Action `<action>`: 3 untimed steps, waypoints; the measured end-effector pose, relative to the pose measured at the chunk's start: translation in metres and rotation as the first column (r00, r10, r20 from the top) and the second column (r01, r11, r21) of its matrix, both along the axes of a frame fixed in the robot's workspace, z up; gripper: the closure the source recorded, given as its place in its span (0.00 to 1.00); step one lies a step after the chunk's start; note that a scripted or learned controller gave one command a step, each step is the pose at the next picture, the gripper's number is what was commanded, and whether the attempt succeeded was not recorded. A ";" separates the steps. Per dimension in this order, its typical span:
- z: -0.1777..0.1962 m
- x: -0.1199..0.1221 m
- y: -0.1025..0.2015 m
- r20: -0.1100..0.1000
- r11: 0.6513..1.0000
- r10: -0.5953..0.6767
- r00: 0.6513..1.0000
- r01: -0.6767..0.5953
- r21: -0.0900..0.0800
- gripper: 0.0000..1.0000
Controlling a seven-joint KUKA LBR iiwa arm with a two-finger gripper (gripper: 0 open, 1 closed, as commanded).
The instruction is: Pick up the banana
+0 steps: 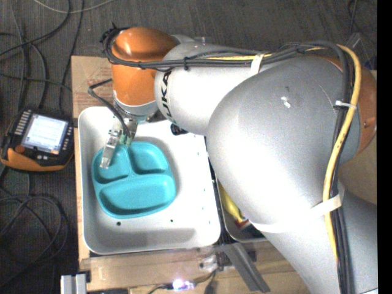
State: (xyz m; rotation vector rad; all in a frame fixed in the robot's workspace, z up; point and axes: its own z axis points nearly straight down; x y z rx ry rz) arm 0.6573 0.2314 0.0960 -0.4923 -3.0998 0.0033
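One teal tray (138, 192) under jaws (113, 146).

A wooden bench (84, 78) carries two shallow white bins side by side. The left bin (150, 231) sits squarely on the bench top, its rim near the bench's left edge, and holds a turquoise divided tray (138, 192) lying flat on its floor. The right bin (229, 228) is mostly hidden, a sliver of its edge showing beside the left one

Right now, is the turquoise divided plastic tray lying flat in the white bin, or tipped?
Flat: the turquoise divided plastic tray rests on the white bin floor, compartments facing up.
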 end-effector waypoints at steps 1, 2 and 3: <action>0.113 0.003 -0.067 0.007 0.988 0.153 0.988 -0.153 -0.001 0.00; 0.239 -0.037 -0.207 0.007 0.973 0.230 0.973 -0.230 -0.002 0.00; 0.151 -0.057 -0.126 0.005 0.921 0.390 0.921 -0.390 0.002 0.00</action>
